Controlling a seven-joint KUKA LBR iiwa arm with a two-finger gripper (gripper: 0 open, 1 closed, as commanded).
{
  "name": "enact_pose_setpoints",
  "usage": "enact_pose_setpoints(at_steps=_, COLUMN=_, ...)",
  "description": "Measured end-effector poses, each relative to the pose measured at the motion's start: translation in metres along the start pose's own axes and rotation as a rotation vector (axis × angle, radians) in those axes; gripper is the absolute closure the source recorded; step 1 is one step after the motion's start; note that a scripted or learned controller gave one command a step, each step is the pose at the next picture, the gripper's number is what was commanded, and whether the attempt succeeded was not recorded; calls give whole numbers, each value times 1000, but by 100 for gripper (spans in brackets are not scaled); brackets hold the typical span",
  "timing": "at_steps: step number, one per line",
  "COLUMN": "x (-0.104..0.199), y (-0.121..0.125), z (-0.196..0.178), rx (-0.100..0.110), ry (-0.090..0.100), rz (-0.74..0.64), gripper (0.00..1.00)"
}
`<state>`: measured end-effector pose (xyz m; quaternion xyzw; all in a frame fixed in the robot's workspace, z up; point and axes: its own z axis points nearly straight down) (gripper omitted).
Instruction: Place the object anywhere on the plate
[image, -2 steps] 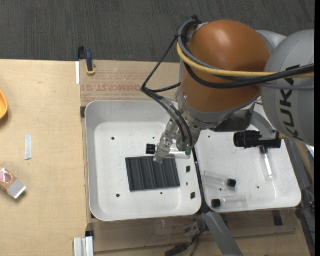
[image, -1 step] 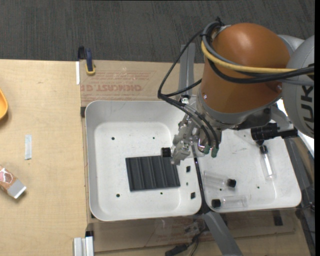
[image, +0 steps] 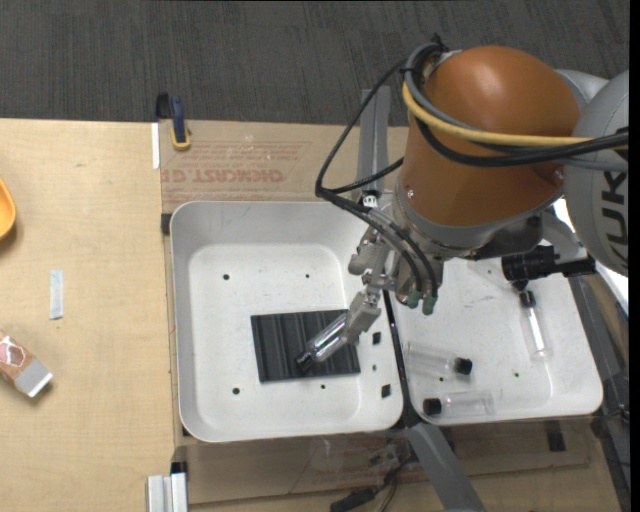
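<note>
Frankly, the gripper (image: 312, 352) over the dark plate (image: 272, 350) hides its own state.

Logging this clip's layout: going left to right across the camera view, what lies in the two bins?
Dark ribbed plate in the left bin → pincer over its right part → clear tube with black cap → clear tube in the right bin.

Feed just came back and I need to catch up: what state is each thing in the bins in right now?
Gripper: low over the dark plate, tilted.
Dark plate: flat on the left bin's floor.
Left bin: level on the bench.
Clear tubes: lying on their sides in the right bin.
Right bin: level, beside the left one.
</note>
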<state>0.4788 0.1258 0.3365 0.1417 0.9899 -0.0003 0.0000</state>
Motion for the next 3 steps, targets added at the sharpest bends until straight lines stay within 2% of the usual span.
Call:
enact_pose_setpoints(at_steps=1, x=-2, y=0, z=-9, rx=-1, ry=-2, rz=3, gripper=100)
enact_pose_setpoints(at_steps=2, x=-2, y=0, z=-9, rx=-1, ry=-2, rz=3, gripper=0)
enact_pose_setpoints(at_steps=3, x=-65, y=68, z=119, rx=0, ry=0, rz=-19, gripper=0)
